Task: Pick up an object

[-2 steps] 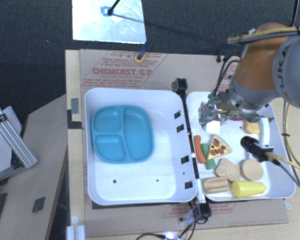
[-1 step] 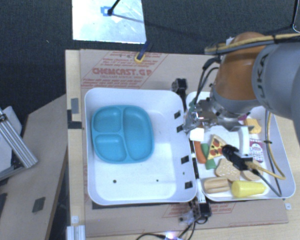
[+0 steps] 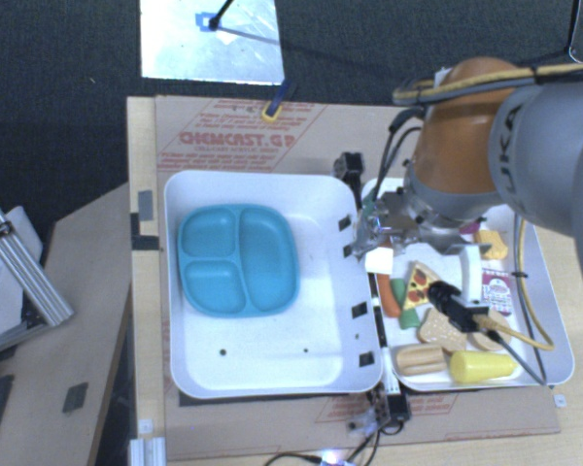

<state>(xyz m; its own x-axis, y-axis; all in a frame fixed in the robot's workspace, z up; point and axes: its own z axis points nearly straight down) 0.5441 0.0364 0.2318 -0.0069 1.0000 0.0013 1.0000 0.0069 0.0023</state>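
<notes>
Down at the near edge, a yellow plastic cylinder (image 3: 482, 365) and a tan toy bread roll (image 3: 420, 359) lie side by side against the front wall of the shallow white right-hand bin (image 3: 562, 357). Just behind the roll sit a round beige cracker piece (image 3: 434, 331), a toy pizza slice with red dots (image 3: 421, 285) and, beside that slice, an orange carrot-like piece (image 3: 390, 297). A small packet with a red label (image 3: 496, 290) rests further right of the pizza slice.

And the grey arm with its orange band is bent low over the back of this bin, its gripper (image 3: 379, 229) down near the bin's left wall, behind the pizza slice. Whether that claw is spread or closed, I cannot tell from this angle; the wrist hides it.

Nothing to grab in the white left-hand bin (image 3: 262, 357) except a blue divided plastic tray (image 3: 239, 260).

Risks now: the toys are crowded, so a descent could pinch two at once, or glance off the bin wall and come up with nothing.
</notes>
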